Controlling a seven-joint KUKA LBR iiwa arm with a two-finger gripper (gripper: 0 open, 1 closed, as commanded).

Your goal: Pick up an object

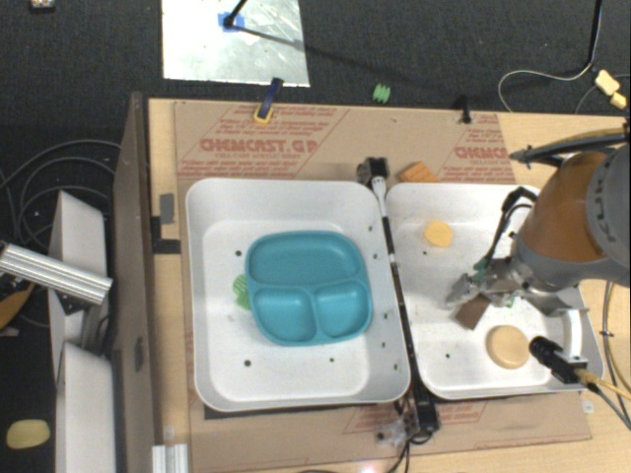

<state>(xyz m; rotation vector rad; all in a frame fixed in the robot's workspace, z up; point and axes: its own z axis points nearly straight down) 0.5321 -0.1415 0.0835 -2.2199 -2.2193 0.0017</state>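
**Over the right bin, low**

Jaws [473, 299] down in right bin [434, 368], apparently clenched on a small brown object [471, 312] — hard to confirm. Nearby: tan disc [509, 347], yellow piece [439, 234]. In left bin [212, 264] — blue divided tray [308, 286].

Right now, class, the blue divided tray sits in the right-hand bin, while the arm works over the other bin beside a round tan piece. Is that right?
Not quite. The camera view shows the blue divided tray in the left bin, not the right. The arm works over the right bin, beside the round tan piece, as stated.
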